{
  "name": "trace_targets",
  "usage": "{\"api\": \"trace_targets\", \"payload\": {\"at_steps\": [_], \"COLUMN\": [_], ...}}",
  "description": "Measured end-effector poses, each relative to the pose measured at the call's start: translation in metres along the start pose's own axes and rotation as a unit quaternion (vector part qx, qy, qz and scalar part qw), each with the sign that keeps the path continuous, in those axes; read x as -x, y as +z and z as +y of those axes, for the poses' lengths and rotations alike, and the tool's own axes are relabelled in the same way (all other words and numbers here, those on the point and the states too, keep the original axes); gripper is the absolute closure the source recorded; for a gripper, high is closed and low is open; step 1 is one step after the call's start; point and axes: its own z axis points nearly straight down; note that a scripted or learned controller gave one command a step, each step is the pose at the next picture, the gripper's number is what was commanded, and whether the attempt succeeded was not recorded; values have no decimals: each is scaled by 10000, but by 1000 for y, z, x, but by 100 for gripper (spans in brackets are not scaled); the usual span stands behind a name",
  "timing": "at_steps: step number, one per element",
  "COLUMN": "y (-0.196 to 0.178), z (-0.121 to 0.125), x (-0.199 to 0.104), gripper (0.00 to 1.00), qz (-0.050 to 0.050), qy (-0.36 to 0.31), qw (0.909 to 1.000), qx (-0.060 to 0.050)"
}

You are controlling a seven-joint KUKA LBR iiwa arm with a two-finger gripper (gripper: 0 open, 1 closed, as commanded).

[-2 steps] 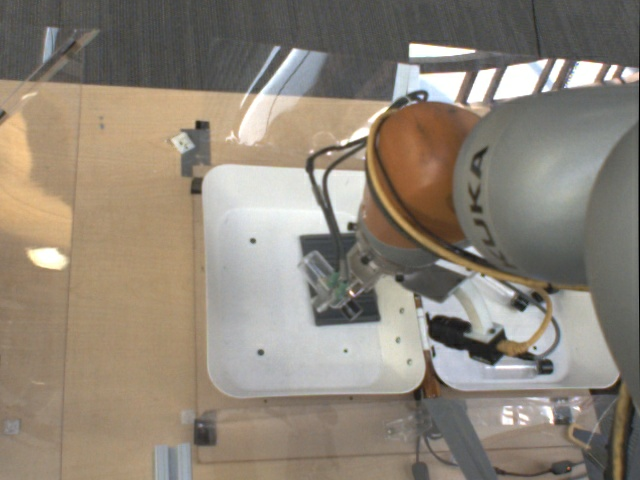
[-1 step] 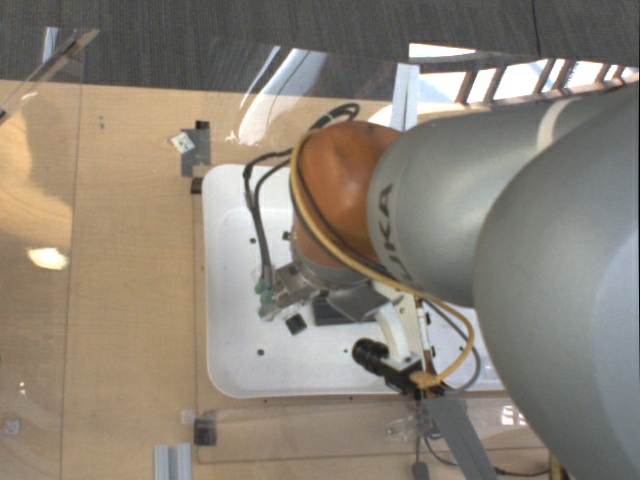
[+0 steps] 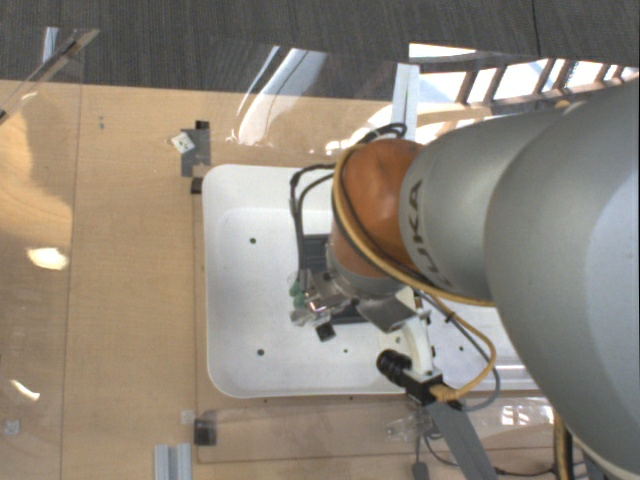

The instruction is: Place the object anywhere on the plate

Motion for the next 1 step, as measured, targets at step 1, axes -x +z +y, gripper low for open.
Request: {"api": "trace_targets", "payload": {"at_steps": [1], "y": [62], "z": [14], "x": [-41], "gripper": [100], "qz": [7], "qy": [-1377], "qw": [9905], "qx": [-12]}}
